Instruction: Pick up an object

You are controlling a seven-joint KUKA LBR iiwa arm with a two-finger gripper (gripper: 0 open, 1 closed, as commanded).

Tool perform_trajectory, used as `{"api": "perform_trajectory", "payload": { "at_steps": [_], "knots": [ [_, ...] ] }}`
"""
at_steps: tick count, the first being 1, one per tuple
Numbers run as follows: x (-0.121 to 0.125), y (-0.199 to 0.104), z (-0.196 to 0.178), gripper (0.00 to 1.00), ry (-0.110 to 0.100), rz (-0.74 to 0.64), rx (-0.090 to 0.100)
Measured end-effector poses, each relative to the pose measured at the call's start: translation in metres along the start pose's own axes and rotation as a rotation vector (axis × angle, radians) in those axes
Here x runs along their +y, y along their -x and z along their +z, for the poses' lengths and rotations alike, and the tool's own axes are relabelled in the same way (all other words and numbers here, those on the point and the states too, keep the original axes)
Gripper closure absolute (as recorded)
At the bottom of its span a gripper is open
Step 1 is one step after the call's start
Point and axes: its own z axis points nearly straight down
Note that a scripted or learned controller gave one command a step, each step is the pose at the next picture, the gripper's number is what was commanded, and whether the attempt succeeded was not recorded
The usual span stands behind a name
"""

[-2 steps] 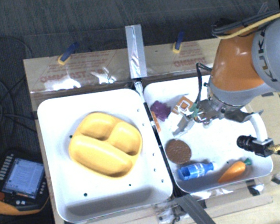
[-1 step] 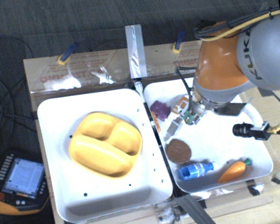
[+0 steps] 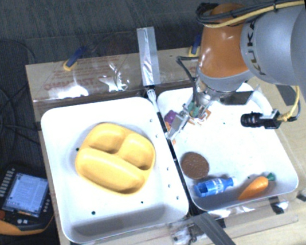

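Note:
My gripper (image 3: 183,120) hangs below the orange wrist band in the upper left part of the right bin (image 3: 275,156). It points down and left, toward the wall between the two bins. A small purple and orange object (image 3: 170,118) lies right beside its tip, against that wall; whether they touch is unclear. Nearer the front sit a brown disc (image 3: 195,165), a blue bottle (image 3: 214,185) lying on its side, and an orange carrot (image 3: 253,187) in the front right corner. A large yellow bun-shaped object (image 3: 114,157) sits in the left bin (image 3: 76,219).
A black cylindrical part (image 3: 259,120) with a cable juts over the right bin's right side. The grey arm covers the bin's upper right corner. A handheld pendant (image 3: 17,197) and cables lie left of the bench.

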Motion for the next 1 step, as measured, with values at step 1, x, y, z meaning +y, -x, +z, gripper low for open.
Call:
{"api": "perform_trajectory", "payload": {
  "at_steps": [1],
  "knots": [
    [-0.0203, 0.0636, -0.0007, 0.0, -0.001, -0.029, -0.004]
  ]
}}
